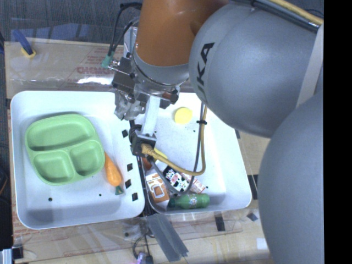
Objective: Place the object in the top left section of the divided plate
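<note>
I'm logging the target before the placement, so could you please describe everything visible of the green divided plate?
The green divided plate is a pale green, smooth, plastic-looking dish with rounded corners and raised rims. It has three sections: one long one along its far side and two smaller ones nearer the camera. It lies flat, slightly rotated, in the left white bin, toward that bin's left half. All three sections look bare. A toy carrot lies just off its right edge, close to or grazing the rim.

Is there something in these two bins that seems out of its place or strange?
Only small things. The carrot lies on the left bin's floor beside the green divided plate, not in it. In the right bin, the items are heaped in the near corner; a yellow disc sits apart.
</note>
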### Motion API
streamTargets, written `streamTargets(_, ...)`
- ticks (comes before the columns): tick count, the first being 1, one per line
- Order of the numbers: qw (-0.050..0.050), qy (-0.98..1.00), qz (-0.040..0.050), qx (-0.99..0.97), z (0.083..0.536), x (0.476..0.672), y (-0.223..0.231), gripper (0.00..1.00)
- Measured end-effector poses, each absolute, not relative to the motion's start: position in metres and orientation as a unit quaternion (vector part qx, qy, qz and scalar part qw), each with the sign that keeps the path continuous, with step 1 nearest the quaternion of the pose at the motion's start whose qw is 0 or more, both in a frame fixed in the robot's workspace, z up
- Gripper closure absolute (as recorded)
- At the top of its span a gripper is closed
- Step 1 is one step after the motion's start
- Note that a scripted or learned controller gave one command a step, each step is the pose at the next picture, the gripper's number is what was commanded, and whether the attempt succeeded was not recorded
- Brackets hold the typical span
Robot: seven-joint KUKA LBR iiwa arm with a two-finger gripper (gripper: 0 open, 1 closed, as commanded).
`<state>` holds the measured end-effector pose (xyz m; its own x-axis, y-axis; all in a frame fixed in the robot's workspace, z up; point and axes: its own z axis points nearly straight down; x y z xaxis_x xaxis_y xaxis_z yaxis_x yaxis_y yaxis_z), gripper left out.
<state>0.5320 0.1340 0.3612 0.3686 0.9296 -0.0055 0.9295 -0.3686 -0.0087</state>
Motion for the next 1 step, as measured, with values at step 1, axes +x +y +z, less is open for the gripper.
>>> streamTargets(1,0.001,-0.611,0.0031,-0.792,0.2878,0.4746,0.2025,1.00)
